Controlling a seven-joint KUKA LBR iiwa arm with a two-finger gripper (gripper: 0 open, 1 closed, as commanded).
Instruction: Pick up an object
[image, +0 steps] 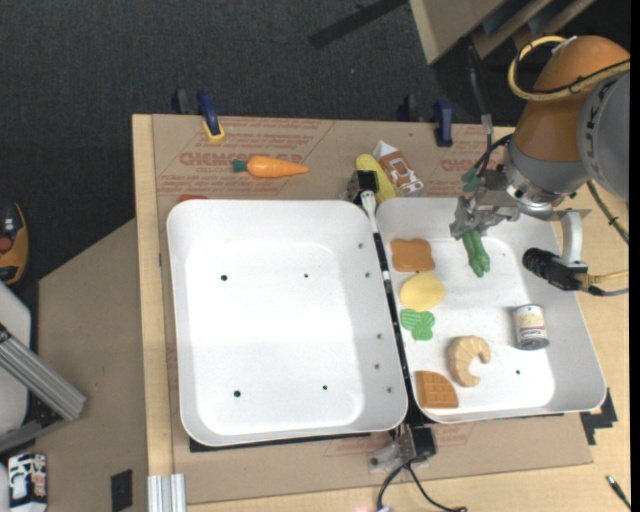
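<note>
My gripper (474, 229) hangs over the back of the right bin (575, 385). A long green pod (478, 254) sits between its fingertips by its upper end, and its lower end points toward the bin floor. I cannot tell whether the pod touches the floor. Lying in the same bin are a toast slice (412, 255), a yellow lemon-like piece (422, 291), a small green vegetable (418, 323), a croissant (468, 358), a waffle piece (436, 389) and a small can (530, 326).
The left bin (200, 230) lies beside the right one, sharing a middle rim. Behind the bins, on the cardboard, lie a carrot (272, 167), a banana (373, 174) and a small carton (401, 172). A black cable fitting (548, 266) hangs at the gripper's right.
</note>
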